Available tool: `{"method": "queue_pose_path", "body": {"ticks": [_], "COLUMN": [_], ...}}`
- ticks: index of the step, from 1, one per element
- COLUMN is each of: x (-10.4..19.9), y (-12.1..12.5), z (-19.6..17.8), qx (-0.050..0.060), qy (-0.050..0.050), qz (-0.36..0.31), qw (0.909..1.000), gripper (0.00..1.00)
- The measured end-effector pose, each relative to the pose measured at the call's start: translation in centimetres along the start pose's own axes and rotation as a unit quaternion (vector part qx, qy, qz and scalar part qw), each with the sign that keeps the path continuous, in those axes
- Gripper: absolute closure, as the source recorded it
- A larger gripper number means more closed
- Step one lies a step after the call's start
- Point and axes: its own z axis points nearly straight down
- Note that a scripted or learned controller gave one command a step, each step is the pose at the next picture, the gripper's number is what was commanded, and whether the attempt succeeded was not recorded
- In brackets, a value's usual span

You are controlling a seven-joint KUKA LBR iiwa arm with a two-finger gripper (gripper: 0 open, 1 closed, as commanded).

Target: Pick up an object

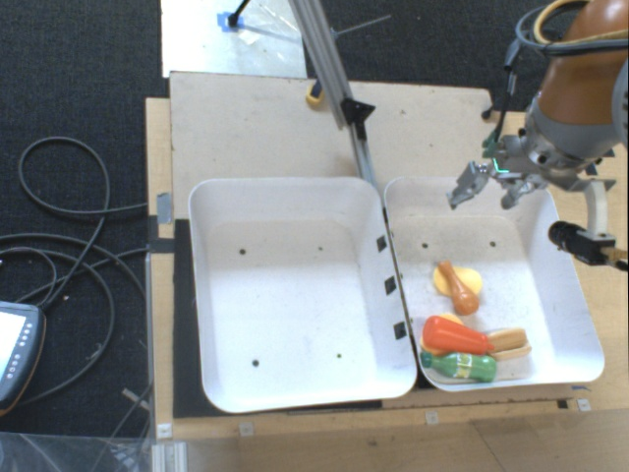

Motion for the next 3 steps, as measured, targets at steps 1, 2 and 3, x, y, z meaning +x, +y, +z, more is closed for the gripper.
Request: {"method": "queue_pose_path", "body": {"ticks": [1,2,3], "x": [-0.7,-1.0,-0.9], "y": [0.5,1.2,1.1], "z": [5.8,10.5,16.8], "qx": [0.003,0.002,0.003], "qy": [0.000,0.000,0.000], "qz": [0.002,0.002,0.002], "qw": [1.0000,1.0000,1.0000], "gripper": [0.00,0.00,0.00]}}
